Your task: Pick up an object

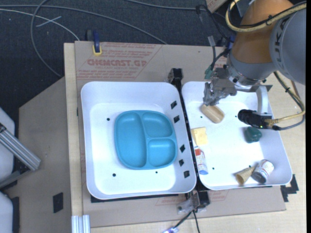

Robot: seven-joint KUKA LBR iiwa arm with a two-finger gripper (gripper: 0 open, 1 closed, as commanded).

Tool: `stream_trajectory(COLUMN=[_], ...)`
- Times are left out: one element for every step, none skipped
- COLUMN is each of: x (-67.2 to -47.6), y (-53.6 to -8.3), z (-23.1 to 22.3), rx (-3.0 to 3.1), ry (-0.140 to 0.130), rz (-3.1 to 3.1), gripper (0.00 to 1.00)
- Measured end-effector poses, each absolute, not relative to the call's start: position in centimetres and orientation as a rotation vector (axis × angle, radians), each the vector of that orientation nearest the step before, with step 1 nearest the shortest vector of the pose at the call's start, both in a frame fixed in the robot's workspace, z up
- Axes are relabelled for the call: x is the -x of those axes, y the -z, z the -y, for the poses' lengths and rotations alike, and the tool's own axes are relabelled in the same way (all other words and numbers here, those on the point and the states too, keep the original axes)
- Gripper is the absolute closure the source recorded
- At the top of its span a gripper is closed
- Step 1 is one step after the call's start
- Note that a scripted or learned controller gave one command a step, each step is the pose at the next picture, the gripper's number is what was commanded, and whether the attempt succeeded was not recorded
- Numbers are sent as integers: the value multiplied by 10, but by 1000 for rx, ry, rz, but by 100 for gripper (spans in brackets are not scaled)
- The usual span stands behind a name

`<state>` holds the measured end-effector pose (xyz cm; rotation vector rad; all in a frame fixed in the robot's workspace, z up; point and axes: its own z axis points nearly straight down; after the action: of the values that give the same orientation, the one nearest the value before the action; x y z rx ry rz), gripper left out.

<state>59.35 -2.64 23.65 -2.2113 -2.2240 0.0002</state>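
My gripper [212, 100] hangs low over the back left of the right bin [228, 176], its tips just above a tan bread-like piece [213, 114]. Nothing can be made out between the tips. In the same bin lie a yellow block [199, 135], a small tube with red and blue print [200, 161], a dark green lump [252, 134], a tan cone [244, 174] and a small grey and white jar [263, 170]. A blue divided plate [145, 139] lies in the left bin [97, 130].
The two bins meet at a black-clipped divider [181, 125]. The arm's orange band and grey wrist [260, 33] loom over the right bin's back edge. Cardboard [116, 59] lies under the bins, with loose cables on the dark floor behind.
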Motion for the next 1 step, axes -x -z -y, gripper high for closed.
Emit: stream_trajectory(x=[-597], y=[-225], z=[-23], rx=[2212], ry=[-1], rz=[2224], gripper=[100])
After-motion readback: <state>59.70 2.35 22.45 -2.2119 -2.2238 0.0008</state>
